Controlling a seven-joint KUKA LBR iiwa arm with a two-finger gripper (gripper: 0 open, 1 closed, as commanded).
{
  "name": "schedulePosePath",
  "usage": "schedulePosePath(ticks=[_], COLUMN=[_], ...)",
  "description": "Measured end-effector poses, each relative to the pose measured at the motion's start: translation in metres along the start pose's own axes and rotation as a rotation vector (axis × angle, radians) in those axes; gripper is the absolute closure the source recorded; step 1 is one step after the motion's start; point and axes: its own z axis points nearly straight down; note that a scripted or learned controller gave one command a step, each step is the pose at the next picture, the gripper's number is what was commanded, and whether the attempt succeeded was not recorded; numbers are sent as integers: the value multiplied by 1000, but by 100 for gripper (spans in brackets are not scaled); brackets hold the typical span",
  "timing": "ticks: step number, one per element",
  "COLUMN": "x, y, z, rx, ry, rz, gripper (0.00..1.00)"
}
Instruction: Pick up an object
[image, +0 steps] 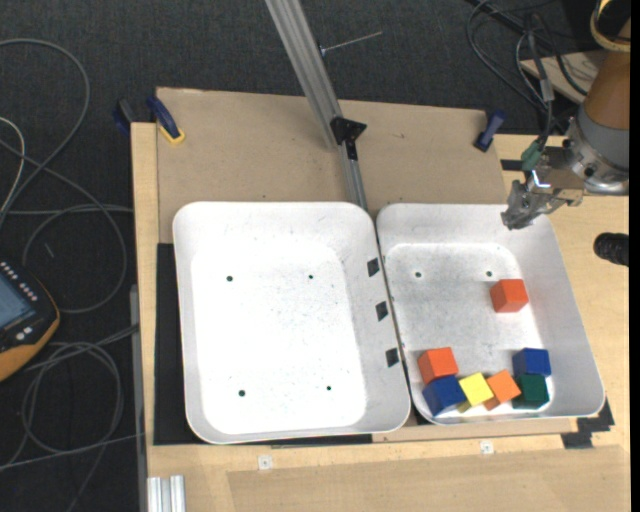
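Observation:
The right bin (440, 225) holds several small blocks. An orange block (509, 295) lies alone near its far right side. Along the near edge sit an orange block (437, 363), a blue block (444, 394), a yellow block (476, 389), another orange block (504, 385), a blue block (532, 361) and a green block (534, 391). My gripper (522, 212) hangs over the far right corner of this bin, above and behind the lone orange block. Nothing shows between its fingers.
The left bin (200, 300) lies beside the right one, with black clips (380, 310) on the shared rims. A slanted metal pole (318, 85) rises at the back. Blue clamps (166, 120) hold the board; cables and a handheld device (20, 315) lie at left.

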Motion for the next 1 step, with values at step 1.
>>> schedulePosePath(ticks=[1], x=[54], y=[14], z=[-2], rx=[4], ry=[3], rz=[-5], gripper=[100])
